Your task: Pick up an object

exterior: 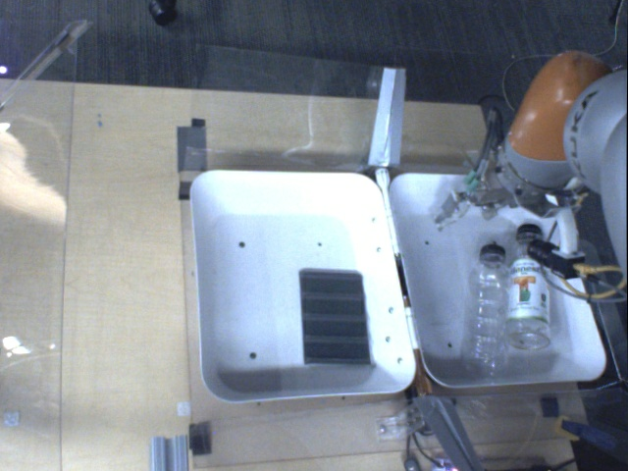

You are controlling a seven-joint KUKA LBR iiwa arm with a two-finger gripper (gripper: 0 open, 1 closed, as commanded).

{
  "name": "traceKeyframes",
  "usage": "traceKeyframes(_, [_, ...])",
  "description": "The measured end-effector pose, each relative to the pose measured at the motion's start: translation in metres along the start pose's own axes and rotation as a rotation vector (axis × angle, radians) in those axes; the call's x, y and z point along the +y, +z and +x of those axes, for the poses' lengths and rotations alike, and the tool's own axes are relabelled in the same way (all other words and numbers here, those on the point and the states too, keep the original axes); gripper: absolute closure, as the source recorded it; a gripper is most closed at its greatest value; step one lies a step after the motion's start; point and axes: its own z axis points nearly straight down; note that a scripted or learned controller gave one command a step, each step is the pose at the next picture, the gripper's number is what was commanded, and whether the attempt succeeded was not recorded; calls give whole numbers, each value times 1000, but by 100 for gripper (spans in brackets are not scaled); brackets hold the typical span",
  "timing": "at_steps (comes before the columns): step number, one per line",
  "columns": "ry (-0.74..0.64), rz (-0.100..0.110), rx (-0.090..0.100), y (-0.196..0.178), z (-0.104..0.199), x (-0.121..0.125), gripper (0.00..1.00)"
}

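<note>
Two clear plastic bottles lie side by side in the right bin (579, 356), and either could serve as the thing to pick up. The labelled bottle (528, 302), with a dark cap and a white label bearing green and orange print, lies below the gripper (471, 196) in the picture and a little to its right, toward the arm's side. The plain bottle (488, 312), with no label and nearly see-through against the white floor, lies almost straight below the gripper, just beside the labelled one on the side away from the arm. The two look to be touching or close to it along their lengths.

Both bottles have their long axes running up and down the picture, caps pointing toward the gripper and bases toward the near wall of the bin. So the caps are the nearest parts, and from the gripper the bodies stretch away toward the viewer's edge.

The gripper hangs over the far part of the right bin, apart from both bottles. Its tips are thin and blurred against the white floor, so I cannot tell how the pincer is set. Nothing is seen between its tips.

A judgement: the coming move turns on travelling down the picture and closing across a bottle's narrow width, not along its length.

Farther out, well to the gripper's left, the left bin (221, 263) holds a dark ribbed block (334, 315).
</note>
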Motion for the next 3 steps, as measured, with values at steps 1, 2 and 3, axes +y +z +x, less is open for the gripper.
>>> traceKeyframes(1, [-108,2,0,-5,-13,-65,0])
traceKeyframes(2, [-47,-3,0,27,-38,-44,0])
traceKeyframes(3, [-50,-11,-1,14,-37,-41,100])
